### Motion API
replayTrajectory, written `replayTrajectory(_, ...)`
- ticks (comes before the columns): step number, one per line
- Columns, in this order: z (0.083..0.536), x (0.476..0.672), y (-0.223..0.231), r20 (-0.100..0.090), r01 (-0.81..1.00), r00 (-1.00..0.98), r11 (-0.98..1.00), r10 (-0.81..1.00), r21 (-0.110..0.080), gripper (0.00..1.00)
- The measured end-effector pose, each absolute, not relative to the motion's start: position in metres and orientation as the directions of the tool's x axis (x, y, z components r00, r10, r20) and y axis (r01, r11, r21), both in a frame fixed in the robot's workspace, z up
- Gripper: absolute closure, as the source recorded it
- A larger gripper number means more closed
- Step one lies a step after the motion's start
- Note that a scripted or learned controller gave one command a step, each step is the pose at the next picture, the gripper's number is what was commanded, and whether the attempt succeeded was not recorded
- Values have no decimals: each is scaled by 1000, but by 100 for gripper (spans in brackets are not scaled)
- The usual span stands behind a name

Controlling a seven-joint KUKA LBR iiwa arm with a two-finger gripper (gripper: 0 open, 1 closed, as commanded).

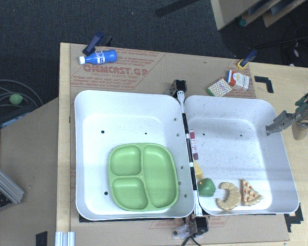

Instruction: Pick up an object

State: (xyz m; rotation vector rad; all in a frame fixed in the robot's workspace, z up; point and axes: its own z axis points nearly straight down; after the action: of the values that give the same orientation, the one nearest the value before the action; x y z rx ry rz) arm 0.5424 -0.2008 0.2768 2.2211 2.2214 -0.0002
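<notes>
- Objects for picking lie along the near edge of the right bin: a green round piece in the near-left corner, a croissant-shaped piece just beside it, and a pizza-slice piece to its right.
- Left bin holds a green divided tray.
- Gripper sits over the right bin's far-right rim, partly cut off by the frame edge; whether it is apart or together cannot be told.
- Nothing is seen held.

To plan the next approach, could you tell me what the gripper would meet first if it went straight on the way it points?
The gripper points leftward over the right bin; probably that bin's bare floor first, though depth is unclear.
</notes>
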Motion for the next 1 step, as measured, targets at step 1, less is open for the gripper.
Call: replayTrajectory(1,152,513,-218,1,1000,1,-1,1000,-3,0)
